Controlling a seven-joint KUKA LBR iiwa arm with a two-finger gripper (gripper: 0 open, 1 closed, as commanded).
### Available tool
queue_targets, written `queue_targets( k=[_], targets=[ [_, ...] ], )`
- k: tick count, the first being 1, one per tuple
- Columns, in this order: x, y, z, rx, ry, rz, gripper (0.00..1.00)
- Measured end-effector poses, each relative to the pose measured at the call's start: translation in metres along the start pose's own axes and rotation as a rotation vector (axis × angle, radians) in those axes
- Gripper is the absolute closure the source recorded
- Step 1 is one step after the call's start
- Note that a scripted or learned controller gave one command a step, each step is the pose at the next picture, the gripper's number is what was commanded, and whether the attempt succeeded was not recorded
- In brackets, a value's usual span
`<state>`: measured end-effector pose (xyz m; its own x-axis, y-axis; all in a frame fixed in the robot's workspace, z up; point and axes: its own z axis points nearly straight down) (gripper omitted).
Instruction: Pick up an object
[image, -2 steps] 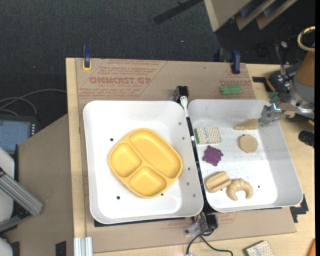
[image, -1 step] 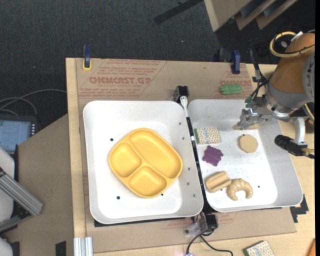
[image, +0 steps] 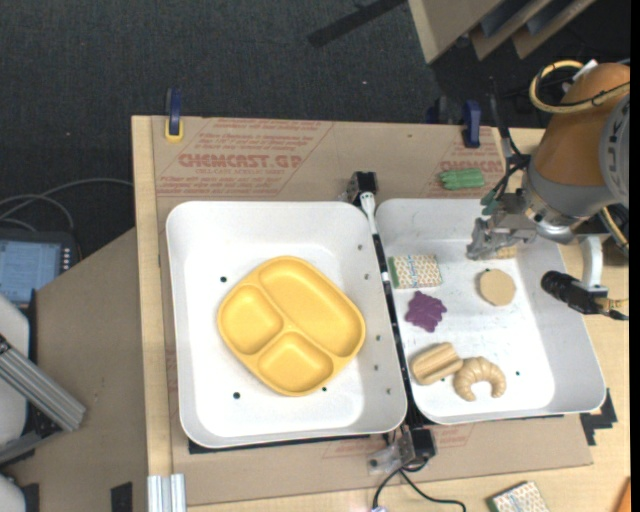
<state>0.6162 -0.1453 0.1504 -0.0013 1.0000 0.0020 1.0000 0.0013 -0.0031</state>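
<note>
Five small items crowd the right bin (image: 570, 395); claw (image: 492, 243), grip state unreadable, hovers near the round cookie (image: 497, 288), could land beside it.

Grey arm (image: 585, 160) with an orange band (yellow cable looped above), metallic wrist.

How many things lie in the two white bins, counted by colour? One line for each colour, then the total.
Yellow: 1, the divided plate.
Purple: 1, the grape bunch.
Tan: 3, the round cookie, the bread roll, the croissant.
Pale patterned: 1, the square block.
Total: 6.
</note>
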Motion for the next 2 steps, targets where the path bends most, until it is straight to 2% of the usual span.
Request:
queue_targets(
  k=[1, 2],
  targets=[
    [-0.077, -0.031, -0.036, -0.007, -0.007, 0.007, 1.00],
    [-0.034, -0.041, 0.005, 0.000, 0.000, 0.000, 1.00]
  ],
)
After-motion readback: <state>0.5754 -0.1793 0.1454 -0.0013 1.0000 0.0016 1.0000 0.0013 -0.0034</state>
